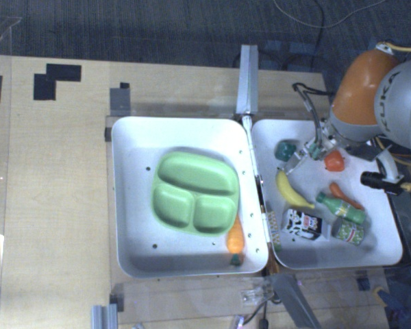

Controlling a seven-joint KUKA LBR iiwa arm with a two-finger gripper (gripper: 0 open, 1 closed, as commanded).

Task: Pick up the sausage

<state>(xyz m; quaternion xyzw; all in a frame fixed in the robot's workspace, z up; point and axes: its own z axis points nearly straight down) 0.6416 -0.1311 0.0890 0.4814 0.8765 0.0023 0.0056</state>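
Right bin [390, 249], upper part: end effector [314, 149] poised low; finger state cannot be told.

Sausage [345, 196], orange-red, slanted, lies right of centre in the right bin, touching the green bottle [340, 208]. Also there: banana [290, 190], teal ball [285, 149], red-orange piece [334, 160] beside the end effector, green can [347, 231], black-and-white carton [303, 224]. Left bin [127, 204]: green divided tray [194, 192], carrot [235, 238] at its lower right corner.

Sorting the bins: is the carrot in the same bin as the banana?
No. The carrot lies in the left bin beside the green tray; the banana is in the right bin.
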